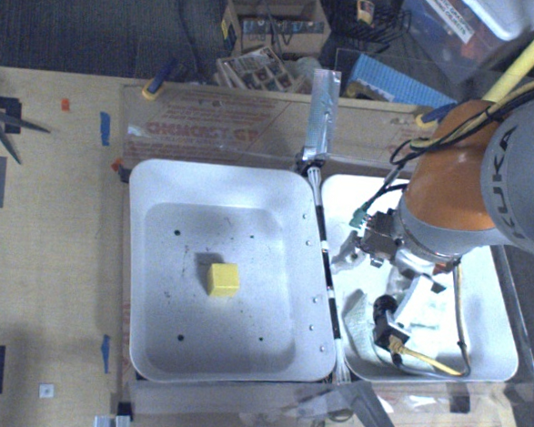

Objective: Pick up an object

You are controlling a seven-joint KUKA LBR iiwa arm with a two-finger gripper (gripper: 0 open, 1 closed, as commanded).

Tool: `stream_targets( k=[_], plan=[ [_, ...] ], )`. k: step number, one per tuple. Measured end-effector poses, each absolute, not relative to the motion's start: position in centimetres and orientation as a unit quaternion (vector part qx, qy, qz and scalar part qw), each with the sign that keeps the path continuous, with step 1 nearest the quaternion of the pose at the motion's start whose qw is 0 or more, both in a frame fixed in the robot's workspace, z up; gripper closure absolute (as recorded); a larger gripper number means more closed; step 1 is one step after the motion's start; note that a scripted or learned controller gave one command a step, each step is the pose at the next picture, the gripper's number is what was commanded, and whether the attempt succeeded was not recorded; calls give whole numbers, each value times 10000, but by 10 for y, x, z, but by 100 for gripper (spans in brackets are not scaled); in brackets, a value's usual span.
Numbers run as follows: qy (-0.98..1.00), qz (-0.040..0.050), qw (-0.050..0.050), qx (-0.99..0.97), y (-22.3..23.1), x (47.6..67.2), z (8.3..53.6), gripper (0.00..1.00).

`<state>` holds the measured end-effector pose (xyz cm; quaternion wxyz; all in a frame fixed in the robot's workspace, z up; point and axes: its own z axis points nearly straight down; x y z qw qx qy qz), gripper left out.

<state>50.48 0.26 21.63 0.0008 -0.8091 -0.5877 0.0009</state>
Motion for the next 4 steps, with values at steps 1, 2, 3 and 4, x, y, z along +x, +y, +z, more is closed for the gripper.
stream_targets(
  k=[1,2,3,4],
  plan=[
    [-5828,3,-1,-8126,-3,506,226,100],
    [-5889,2,-3,-8082,0,564,290,100],
    [-5505,9,6,-8348,-88,566,184,100],
    [-5484,11,12,-8362,-44,517,191,100]
  ],
)
